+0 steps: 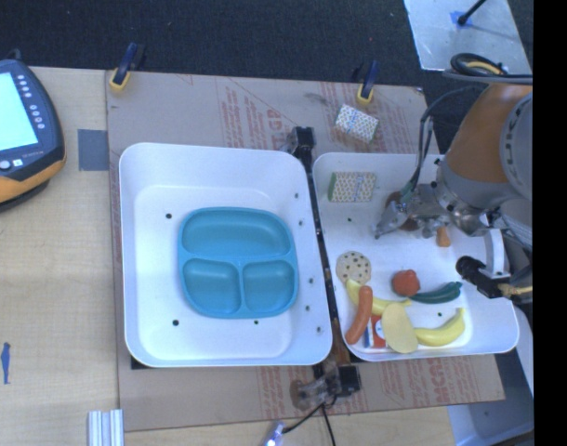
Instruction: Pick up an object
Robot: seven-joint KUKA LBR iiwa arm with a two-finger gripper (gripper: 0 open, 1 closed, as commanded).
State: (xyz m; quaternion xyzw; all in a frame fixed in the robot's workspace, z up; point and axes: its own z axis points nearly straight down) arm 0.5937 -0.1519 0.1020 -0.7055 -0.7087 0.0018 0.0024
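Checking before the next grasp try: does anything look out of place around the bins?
One thing: a small patterned block lies on the cardboard behind the right bin, outside both bins. The other items sit inside that bin.

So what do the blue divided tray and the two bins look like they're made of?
Blue tray: likely molded plastic, matte, with soft rounded compartment edges and even color. White bins: probably smooth plastic too, slightly glossy, with rounded corners and rims; the picture can't confirm it.

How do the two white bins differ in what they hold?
The left white bin holds one blue divided plate, lying flat at its centre. The right white bin holds many small toy foods, among them a yellow banana and a red tomato. Both bins are shallow and white.
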